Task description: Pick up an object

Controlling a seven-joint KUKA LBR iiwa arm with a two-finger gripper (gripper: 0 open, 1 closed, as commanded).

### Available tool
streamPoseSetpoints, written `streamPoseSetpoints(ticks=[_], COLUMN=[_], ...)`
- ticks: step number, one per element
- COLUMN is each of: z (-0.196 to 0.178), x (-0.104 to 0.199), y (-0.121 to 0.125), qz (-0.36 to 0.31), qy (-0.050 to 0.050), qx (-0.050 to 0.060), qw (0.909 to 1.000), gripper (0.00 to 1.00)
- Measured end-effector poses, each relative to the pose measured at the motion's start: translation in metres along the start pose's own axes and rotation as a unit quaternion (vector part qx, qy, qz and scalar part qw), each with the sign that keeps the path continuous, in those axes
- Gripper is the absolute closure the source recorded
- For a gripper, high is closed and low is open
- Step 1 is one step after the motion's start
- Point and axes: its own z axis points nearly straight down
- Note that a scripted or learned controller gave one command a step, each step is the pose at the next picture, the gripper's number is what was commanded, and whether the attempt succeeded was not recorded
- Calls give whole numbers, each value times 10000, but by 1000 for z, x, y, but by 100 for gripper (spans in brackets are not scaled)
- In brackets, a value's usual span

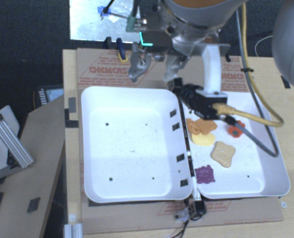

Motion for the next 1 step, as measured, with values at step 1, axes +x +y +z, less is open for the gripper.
streamPoseSetpoints(ticks=[1], z=[-12], x=[0], y=[0], qz=[-23], qy=[9], qx=[-13], qw=[10000], gripper=[100])
